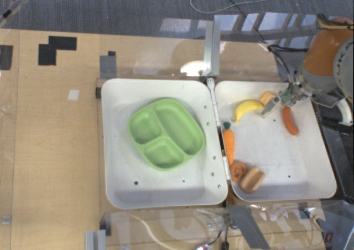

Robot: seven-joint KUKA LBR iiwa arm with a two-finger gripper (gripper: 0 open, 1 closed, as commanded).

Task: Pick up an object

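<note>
The pale wooden desk point(50, 149) carries two shallow white plastic bins side by side, with dark grey carpet beyond its far edge. The left white bin point(119, 188) holds a light green plastic plate with three compartments point(166, 133), lying flat near the bin's middle. The right white bin point(298, 171) holds the food-shaped toys.

The grey arm with its orange band point(326, 55) comes in from the right above the far right corner of the right bin. Its claw point(282, 101) hangs low over the far part of that bin; how far its fingers stand apart cannot be told at this size, and nothing can be seen held between them.

An orange toy carrot with a green top point(228, 144) lies along the left wall of the right bin. A yellow toy banana point(247, 108) lies at the far left of that bin, just left of the claw. A red-orange toy sausage point(291, 121) lies just right of the claw. A tan toy bread roll point(252, 179) rests near the front left corner, touching a small round orange toy point(238, 171). A small tan block point(267, 98) sits between the banana and the claw.
</note>
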